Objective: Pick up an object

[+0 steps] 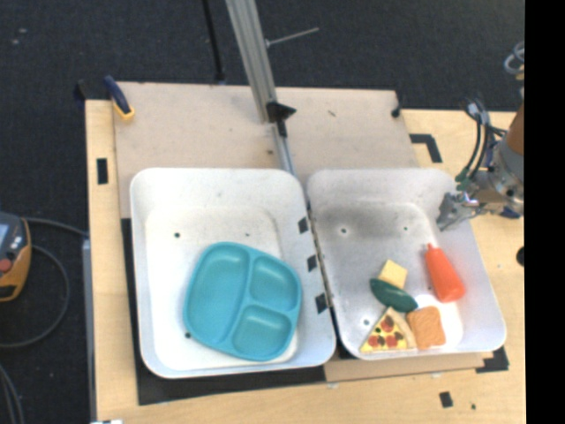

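Claw: the claw (452,208) hangs over the right bin's (371,188) far right rim, short of the toys; whether its grip is open or closed I cannot tell
Likely target: orange bottle (444,273), upright-shaped and smooth, lying nearest it
Cluster: yellow block (394,275), green pod (394,296), pizza slice (387,335) bunched at the near corner
Left bin: a teal divided tray (242,299)
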{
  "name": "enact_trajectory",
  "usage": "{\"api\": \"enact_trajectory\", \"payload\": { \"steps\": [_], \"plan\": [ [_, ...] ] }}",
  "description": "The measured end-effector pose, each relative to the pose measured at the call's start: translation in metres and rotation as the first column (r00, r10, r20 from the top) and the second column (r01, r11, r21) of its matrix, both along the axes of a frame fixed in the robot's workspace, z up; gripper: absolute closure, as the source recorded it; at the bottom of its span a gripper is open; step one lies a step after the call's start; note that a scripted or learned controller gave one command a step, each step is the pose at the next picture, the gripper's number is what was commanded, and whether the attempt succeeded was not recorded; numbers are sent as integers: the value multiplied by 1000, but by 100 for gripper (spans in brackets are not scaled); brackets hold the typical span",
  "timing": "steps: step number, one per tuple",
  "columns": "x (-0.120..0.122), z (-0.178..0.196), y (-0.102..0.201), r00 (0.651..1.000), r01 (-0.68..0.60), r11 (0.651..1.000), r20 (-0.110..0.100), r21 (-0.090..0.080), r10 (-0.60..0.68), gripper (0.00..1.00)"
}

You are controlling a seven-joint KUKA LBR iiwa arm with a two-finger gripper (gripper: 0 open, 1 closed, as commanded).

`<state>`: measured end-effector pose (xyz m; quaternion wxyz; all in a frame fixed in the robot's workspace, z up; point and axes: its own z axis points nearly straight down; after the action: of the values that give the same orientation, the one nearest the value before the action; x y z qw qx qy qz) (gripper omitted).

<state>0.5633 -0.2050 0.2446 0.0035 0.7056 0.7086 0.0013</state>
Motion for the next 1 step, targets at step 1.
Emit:
{"api": "enact_trajectory", "payload": {
  "steps": [1],
  "plan": [
    [1,27,-1,1000,0,1000,-2,1,0,100]
  ]
}}
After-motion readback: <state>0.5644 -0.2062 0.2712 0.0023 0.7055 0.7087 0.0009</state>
